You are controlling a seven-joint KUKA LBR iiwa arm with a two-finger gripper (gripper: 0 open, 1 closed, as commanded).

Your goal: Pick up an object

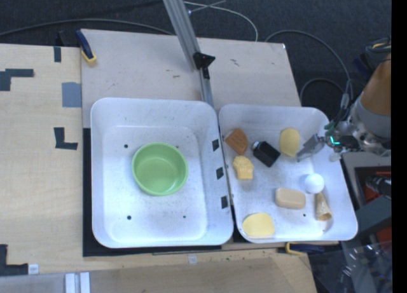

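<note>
Plainly sorted for a random pick: eight small items scattered loose in the right bin, apart enough for a grasp at most of them; a lone green bowl in the left bin, upright and near the middle. Both bins side by side on the table, shallow-walled and easy to reach over.

Reaching in from the right, grey arm with jaws low over the right bin's right side, just beside the pale yellow lump and above the white ball. Cannot tell whether spread or pressed together; nothing seen pinched between them.

Likely soft or foam-like toy food, judging by the matt surfaces: a brown wedge, a knobbly yellow piece, a tan block with rounded corners, a flat yellow disc, a tan cone against the right wall. Harder-looking and boxy, a black block lying askew. Smooth and round, so probably prone to rolling away: the ball.
</note>
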